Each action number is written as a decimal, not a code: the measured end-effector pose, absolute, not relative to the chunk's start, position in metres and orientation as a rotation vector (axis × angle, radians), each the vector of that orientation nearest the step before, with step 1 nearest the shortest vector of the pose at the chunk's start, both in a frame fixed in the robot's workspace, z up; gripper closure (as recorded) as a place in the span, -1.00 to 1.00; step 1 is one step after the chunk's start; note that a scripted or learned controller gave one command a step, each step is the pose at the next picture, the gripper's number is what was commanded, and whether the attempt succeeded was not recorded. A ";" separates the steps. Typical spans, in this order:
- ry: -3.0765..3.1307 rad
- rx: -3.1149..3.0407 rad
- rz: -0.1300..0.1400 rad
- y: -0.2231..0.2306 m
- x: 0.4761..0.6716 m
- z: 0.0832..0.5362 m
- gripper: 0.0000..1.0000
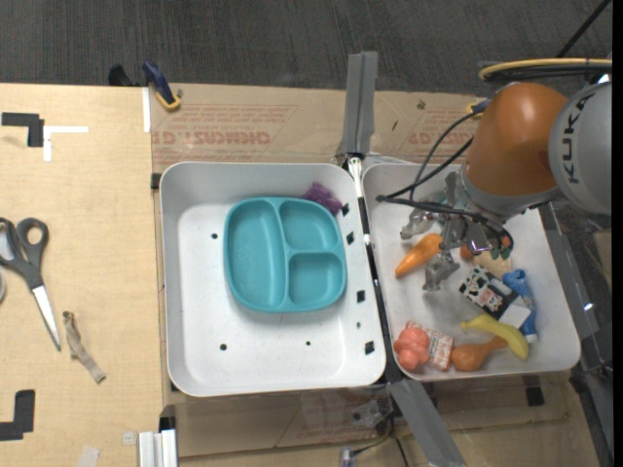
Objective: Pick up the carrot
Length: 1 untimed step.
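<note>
Far to the left, on the bare wooden bench top, a pair of scissors [29, 266] lay well clear of everything I worked among. The left bin [185, 358] held a teal divided plate [285, 253] near its middle, with open white floor along the near edge and down its left side; a small purple item [324, 197] sat against the far wall by the divider between the bins. Across that divider, the right bin [389, 188] was crowded. The carrot [419, 254] lay in its left half, tilted, its narrow end toward the divider and its thicker end up toward my gripper [443, 251]. There was a strip of free floor between the carrot and the bin's left wall. My gripper hung just beside the carrot's right end, its metal fingers pointing down, but I could not tell whether they were spread or closed, nor whether they touched the carrot. To the right of that sat a black-and-white block [487, 293] and a blue piece [518, 285]. Along the near edge lay a pink fruit [413, 346], an orange piece [471, 355] and a banana [498, 334], leaving little room there.
</note>
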<state>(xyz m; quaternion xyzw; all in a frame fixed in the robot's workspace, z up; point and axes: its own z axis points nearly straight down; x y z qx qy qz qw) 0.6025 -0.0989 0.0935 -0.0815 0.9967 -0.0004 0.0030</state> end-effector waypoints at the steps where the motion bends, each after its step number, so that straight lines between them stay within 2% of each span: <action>1: 3.128 -0.268 -0.001 -0.112 0.570 0.093 -1.00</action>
